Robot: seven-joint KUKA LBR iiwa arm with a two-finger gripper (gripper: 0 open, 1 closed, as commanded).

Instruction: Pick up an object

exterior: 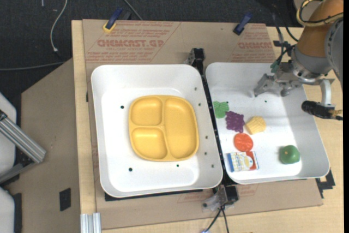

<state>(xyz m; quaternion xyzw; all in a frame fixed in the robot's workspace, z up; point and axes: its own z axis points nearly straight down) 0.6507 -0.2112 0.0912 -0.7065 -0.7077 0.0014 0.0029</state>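
Six small things are lying in the right bin (305, 169), any of which could serve as the object to pick up: a green toy (220, 109) near the bin's left wall, a purple grape cluster (235, 120) just beside it, a yellow piece (256, 125) next to that, a red-orange round piece (244, 143) below them, a small printed packet (241, 161) nearest the front rim, and a green round fruit (289, 154) sitting apart toward the right. None of them is lifted; all are resting on the bin floor.

Above them, toward the bin's far end, the gripper (277, 85) is hanging with its fingers spread wide, and nothing is sitting between them. It is standing well apart from every item, closest to the green toy and the yellow piece.

Further out, the left bin (109, 172) is holding a yellow divided plate (163, 128), upright and flat in its middle.

Judging by this, the task is barely begun: no grasp is made, and choosing an item, descending, closing and lifting are all remaining.
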